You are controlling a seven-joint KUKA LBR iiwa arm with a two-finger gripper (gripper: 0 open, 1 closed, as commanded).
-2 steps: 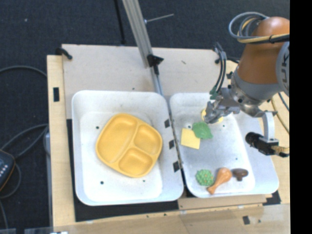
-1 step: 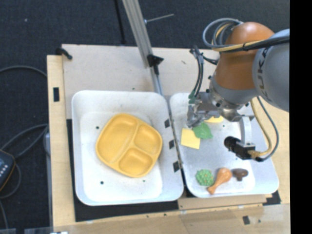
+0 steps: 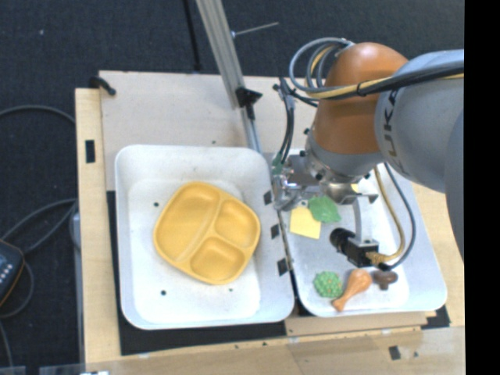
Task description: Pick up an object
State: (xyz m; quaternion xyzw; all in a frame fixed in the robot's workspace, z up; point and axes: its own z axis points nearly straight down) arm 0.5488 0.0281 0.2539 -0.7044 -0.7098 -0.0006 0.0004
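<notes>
While the yellow divided plate (image 3: 207, 232) lies in the left bin (image 3: 133, 170), the gripper (image 3: 301, 198) hangs right of that plate, over the right bin (image 3: 426, 280); whether it is parted or closed I cannot tell. Further right of the plate lie a yellow cheese slice (image 3: 305, 225), a green leaf (image 3: 323, 208), broccoli (image 3: 328, 284) and a drumstick (image 3: 353, 287).

In the right bin (image 3: 426, 283) we see a yellow wedge (image 3: 305, 225) lying flat near its left wall, a green leafy piece (image 3: 323, 208) touching it, and toward the front edge a green broccoli (image 3: 328, 284) beside an orange drumstick (image 3: 352, 287).
</notes>
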